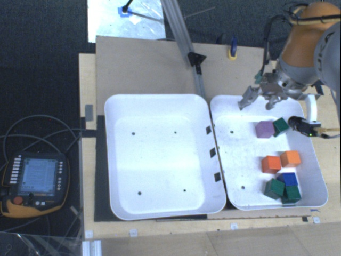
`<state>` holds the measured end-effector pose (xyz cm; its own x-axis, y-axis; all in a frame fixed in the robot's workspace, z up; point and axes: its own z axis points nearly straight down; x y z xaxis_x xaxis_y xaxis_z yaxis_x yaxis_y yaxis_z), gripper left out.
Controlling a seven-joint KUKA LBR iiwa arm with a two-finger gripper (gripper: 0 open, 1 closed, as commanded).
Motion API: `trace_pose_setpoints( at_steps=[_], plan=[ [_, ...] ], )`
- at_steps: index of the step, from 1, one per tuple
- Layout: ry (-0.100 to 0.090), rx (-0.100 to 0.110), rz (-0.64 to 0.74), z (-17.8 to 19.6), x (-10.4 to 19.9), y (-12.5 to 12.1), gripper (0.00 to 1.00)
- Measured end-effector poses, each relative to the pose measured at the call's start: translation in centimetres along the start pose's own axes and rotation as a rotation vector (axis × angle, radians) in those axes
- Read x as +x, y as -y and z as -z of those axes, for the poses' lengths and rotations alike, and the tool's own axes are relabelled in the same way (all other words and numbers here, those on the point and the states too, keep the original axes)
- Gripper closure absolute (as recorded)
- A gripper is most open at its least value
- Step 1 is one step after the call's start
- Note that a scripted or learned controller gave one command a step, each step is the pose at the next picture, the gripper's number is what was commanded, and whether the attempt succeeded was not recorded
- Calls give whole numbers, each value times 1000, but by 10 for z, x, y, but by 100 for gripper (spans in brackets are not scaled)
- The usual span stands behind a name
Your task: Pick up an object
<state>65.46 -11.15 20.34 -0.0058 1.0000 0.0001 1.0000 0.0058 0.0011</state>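
Observation:
My gripper (259,101) hangs over the far edge of the right bin (234,159), open, with nothing between its two fingers. Just below it lie a purple block (264,129) and a green block (281,126), touching each other. Further toward the front are two orange blocks (271,164) (291,158) side by side. At the bin's front right corner a blue block (289,178) sits among dark green blocks (275,188).
The left bin (157,153) stands beside the right one. A grey pole (178,25) slants in from the top down to the gap between the bins. A teach pendant (34,183) with cables lies on the floor at the left.

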Motion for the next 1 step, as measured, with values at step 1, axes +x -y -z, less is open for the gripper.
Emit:
trace_pose_setpoints(
  at_steps=[1],
  plan=[
    [0,0,0,0,0,0,0]
  ],
)
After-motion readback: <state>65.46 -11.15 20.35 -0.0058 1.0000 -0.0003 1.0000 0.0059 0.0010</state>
